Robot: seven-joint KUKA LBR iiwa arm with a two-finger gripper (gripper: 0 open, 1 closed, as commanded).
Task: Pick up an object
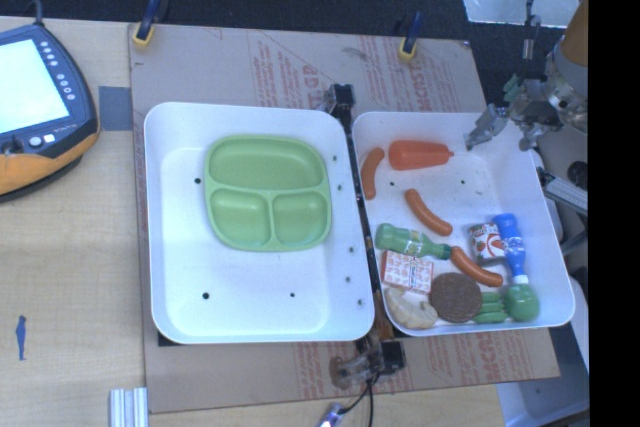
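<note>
My gripper (505,131) hovers over the far right corner of the right bin (520,177), open with nothing between its fingers. Just left of it lies an orange carrot (418,153). Further left a sausage (370,172) lies along the bin's wall, and another sausage (428,211) sits mid-bin. Toward the near end are a green bottle (410,241), a red-and-white packet (407,270), a brown cookie (456,297), a pale bread piece (410,311), a small can (485,240), a blue bottle (508,243), a third sausage (476,268) and a green toy (512,303).
The left bin (180,265) holds a green divided plate (268,192). A tablet in an orange case (40,105) lies at the bench's left edge. Clamps (148,23) (408,37) pin the cardboard sheet at the back.
</note>
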